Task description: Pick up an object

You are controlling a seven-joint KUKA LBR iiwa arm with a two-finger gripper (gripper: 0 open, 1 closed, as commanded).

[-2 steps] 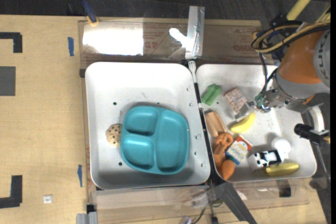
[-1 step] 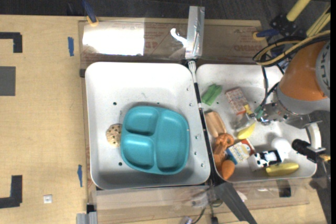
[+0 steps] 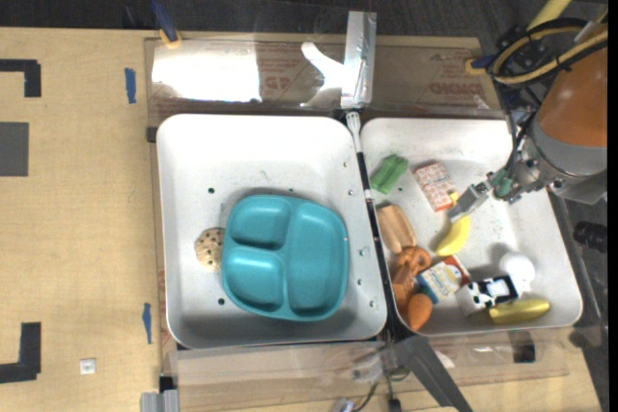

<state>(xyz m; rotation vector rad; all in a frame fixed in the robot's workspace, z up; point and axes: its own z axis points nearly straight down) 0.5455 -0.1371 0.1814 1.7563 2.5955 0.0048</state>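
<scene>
While the gripper [image 3: 470, 199] hangs over the right bin [image 3: 541, 251], you see it just above the yellow banana [image 3: 455, 235]; its state you cannot tell.

Arm [image 3: 576, 125]: grey, with an orange band above the wrist; comes in from the right edge, upper right.
Wrist: points left and slightly down, toward the centre of the frame.
Gripper [image 3: 470, 199]: small and slim at the wrist's end, slanting down-left, low over the right bin.
Fingers: too small and blurred to tell apart.
</scene>
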